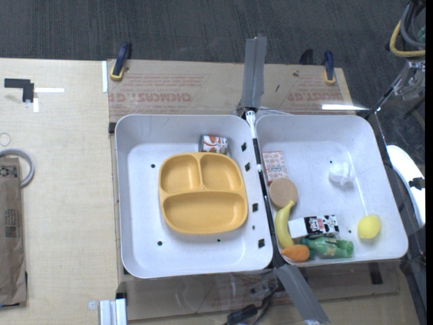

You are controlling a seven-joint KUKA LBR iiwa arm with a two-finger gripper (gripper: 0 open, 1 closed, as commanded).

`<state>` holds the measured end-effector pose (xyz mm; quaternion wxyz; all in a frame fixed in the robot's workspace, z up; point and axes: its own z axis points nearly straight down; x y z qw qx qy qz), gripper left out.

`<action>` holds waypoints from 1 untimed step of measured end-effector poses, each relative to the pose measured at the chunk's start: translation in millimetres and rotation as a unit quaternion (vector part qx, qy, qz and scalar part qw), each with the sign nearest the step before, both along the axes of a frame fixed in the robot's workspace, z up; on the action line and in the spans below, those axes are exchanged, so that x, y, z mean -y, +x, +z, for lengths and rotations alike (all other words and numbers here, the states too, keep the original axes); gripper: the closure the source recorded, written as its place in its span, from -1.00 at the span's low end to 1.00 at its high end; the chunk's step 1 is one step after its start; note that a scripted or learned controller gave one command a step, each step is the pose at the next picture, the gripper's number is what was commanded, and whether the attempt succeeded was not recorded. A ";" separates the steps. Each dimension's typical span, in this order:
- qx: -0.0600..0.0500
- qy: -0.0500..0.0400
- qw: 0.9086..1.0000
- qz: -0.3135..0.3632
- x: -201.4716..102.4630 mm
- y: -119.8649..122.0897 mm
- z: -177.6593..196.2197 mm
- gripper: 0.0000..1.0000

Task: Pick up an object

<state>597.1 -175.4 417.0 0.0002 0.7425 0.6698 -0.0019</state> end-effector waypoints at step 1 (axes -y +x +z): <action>-0.001 -0.001 1.000 0.001 -0.5 1.3 7.5 1.00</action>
